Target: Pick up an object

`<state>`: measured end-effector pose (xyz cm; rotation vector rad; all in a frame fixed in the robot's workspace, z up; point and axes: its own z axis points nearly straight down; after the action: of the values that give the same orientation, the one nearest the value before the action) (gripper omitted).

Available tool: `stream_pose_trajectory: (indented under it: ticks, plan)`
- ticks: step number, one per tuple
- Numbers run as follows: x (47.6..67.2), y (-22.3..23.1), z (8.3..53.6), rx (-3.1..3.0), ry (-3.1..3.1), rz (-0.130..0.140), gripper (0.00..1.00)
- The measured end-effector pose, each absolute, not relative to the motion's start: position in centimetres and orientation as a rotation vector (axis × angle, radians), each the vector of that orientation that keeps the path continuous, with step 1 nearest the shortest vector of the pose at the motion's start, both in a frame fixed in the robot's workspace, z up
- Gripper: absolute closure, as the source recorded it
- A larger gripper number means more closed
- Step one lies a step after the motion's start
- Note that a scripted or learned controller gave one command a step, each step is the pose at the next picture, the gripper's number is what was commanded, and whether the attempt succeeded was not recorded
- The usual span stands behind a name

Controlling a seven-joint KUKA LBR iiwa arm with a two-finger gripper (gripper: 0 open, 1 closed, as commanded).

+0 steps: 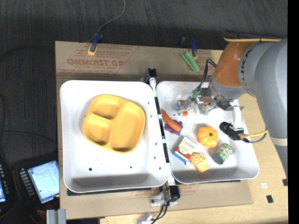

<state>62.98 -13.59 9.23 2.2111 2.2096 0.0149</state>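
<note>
Yellow tray (113,122), orange pumpkin (208,136), white bins (74,171)

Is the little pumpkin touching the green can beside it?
Apart. The camera view shows a strip of white bin floor between the pumpkin and the green can.

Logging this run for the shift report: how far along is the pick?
Done: the gripper is down in the right bin, near its back. In hand: nothing visibly held. Left: grasping and lifting; the orange pumpkin, green can and sausage lie on the floor.

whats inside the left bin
A yellow divided tray lies in the left bin, with bare white floor around it. Whatever sits beneath the tray is covered.
</note>
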Motion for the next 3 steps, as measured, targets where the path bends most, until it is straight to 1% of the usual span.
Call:
stream_pose_trajectory:
  ticks: [1,2,3]
  plan:
    - [53.3,-10.3,8.9,2.216,2.214,0.007,0.00]
    - [53.5,-10.3,10.0,2.214,2.211,0.010,1.00]
    - [53.5,-10.3,10.0,2.214,2.211,0.009,0.00]
